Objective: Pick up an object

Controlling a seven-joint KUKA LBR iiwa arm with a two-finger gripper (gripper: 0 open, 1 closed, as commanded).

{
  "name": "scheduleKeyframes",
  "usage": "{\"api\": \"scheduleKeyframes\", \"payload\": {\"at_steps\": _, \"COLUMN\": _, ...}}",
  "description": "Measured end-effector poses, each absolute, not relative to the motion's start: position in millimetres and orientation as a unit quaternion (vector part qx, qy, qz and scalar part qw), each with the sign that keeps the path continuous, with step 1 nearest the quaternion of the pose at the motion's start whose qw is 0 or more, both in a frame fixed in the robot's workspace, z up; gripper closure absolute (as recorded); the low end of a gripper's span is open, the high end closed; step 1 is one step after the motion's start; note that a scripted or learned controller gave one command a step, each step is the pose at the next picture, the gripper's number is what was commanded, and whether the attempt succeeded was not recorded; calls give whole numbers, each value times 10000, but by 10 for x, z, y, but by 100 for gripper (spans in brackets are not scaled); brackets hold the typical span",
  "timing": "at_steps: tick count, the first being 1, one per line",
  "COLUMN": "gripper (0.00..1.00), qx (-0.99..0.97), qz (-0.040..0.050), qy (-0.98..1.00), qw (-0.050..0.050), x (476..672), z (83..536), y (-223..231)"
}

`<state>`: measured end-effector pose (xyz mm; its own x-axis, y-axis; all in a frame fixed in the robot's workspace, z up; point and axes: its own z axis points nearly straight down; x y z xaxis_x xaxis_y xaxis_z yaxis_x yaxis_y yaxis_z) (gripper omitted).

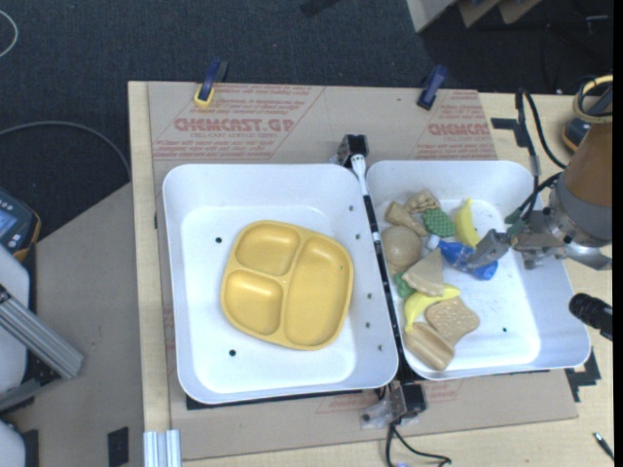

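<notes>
Reaching in from the right, the arm (584, 197) ends over the right bin (545, 343), w/ the pincer (484, 252) low at the bin's middle, right at a blue item (458, 254). Pincer tip looks to touch or overlap the blue item, but can't tell how far open it is or whether anything sits between the fingers; too small and dark to read. Right bin holds a heap of toy food along its left side: a tan pretzel-like piece (417, 207) at top, a green waffle-textured bit (440, 223) just beside it, a yellow piece (468, 222) to the right of that, near the pincer. Below, a round beige ball (400, 246) sits against the bin's left wall, w/ a pale wedge (425, 276) under it, touching the blue item's lower left. Further down, a banana (421, 306), a cracker (452, 318) and a bread-like piece (428, 346) lie packed together near the front edge. Right half of that bin is bare white. Left bin (190, 212) carries a yellow tray (288, 284) w/ three compartments, roughly centred, well apart from the arm. Both bins rest side by side on the bench (292, 120), touching along the middle, w/ two clamps at the back edge.
</notes>
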<state>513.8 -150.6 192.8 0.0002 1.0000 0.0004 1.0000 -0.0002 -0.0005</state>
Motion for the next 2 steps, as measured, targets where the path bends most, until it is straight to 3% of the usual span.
{"api": "scheduleKeyframes", "payload": {"at_steps": 1, "gripper": 0, "qx": -7073, "qz": 13, "qy": -7069, "qw": 29, "x": 5324, "z": 815, "y": -1474}}
{"api": "scheduleKeyframes", "payload": {"at_steps": 2, "gripper": 0, "qx": -7054, "qz": -10, "qy": -7088, "qw": 5, "x": 5452, "z": 846, "y": -931}}
